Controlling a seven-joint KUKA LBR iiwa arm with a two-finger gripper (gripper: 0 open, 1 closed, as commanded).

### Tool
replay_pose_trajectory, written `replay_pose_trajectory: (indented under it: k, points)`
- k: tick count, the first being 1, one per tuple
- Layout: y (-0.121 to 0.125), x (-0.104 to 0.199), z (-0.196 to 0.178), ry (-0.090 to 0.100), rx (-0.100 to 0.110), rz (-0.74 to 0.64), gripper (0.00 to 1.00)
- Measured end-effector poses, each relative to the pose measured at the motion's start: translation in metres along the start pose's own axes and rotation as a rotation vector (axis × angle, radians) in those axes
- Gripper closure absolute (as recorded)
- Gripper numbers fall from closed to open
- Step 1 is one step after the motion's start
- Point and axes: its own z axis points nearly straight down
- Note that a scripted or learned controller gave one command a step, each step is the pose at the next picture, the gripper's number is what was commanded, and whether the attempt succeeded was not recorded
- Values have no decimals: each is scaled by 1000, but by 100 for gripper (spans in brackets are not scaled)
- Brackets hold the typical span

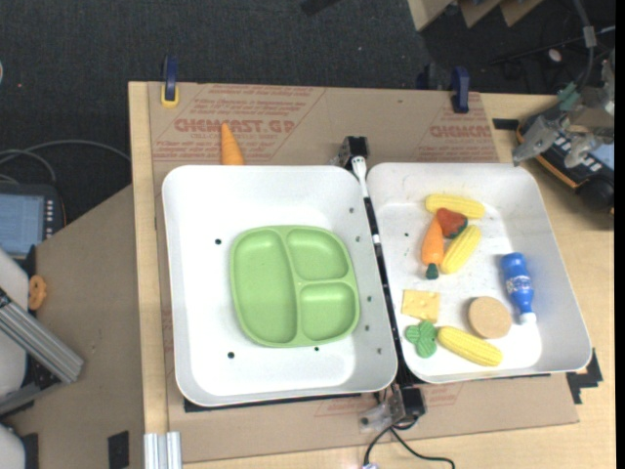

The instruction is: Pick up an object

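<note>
We see a green divided plate (293,284) in the left bin (186,262). The right bin (552,252) holds a blue bottle (518,283), carrot (432,242), corn cobs (455,205) and a round wooden disc (488,318).

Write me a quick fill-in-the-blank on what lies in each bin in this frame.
1. The green divided plate lies in the ____ bin.
2. The blue bottle lies in the ____ bin.
3. The plate has ____ compartments.
4. The carrot in the right bin is coloured ____.

Missing words: left; right; three; orange
</note>
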Motion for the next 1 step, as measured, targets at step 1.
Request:
replay_pose_trajectory:
  k: [1]
  points:
    - [-37,49,107,6,13,-2,0]
